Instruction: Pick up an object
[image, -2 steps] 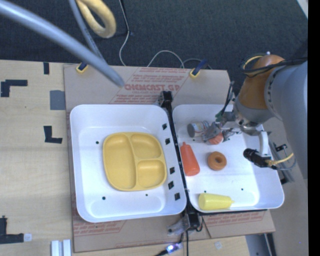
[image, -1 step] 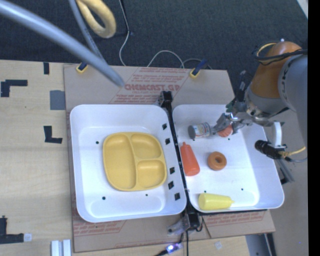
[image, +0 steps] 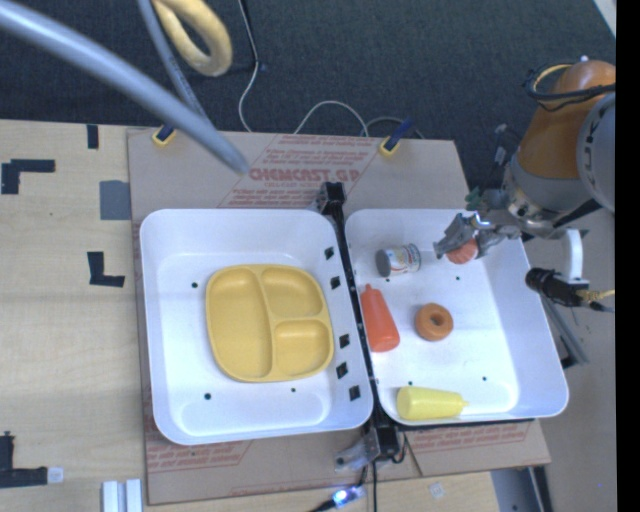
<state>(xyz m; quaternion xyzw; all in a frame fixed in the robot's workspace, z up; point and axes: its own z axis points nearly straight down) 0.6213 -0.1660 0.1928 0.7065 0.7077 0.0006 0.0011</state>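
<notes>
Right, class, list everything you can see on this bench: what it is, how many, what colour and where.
Bins: two, white, side by side on the bench.
Divided plate: one, yellow, middle of the left bin.
Small jar: one, grey lid, lying on its side near the top of the right bin.
Carrot: one, orange, along the right bin's left wall.
Doughnut: one, brown, middle of the right bin.
Yellow piece: one, pale yellow, bottom of the right bin.
Small red thing: one, red, right bin's upper right, at the fingers.
Arm: one, grey with orange band, entering from the right.
Gripper: one, over the right bin's upper right.
</notes>
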